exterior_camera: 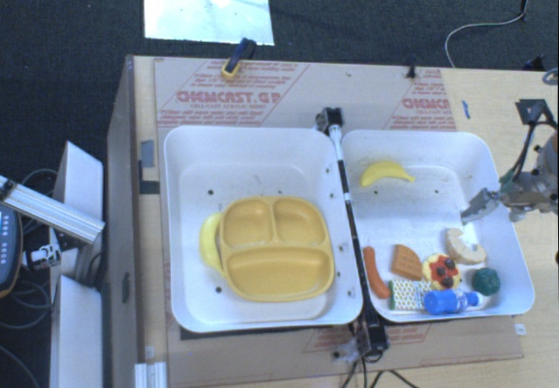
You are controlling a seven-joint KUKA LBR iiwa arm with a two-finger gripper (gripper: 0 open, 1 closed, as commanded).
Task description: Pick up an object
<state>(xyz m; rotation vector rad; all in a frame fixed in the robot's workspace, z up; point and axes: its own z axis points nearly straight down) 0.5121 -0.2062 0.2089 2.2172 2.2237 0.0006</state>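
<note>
- Dark carpet surrounds a bench (262, 85) carrying two white bins side by side.
- Left bin (188, 203): a yellow divided tray (275, 248).
- Right bin (502, 203): a banana (386, 172) near the back; a sausage (376, 271), toast wedge (406, 261), bagel (465, 246), blue bottle (450, 301) and green ball (486, 280) crowd the front.
- The gripper (480, 203) hovers at the right bin's right wall (finger spread: cannot tell).
- Recommended target: the banana, well apart from neighbours; centre over it, descend straight, close across its narrow width.
</note>
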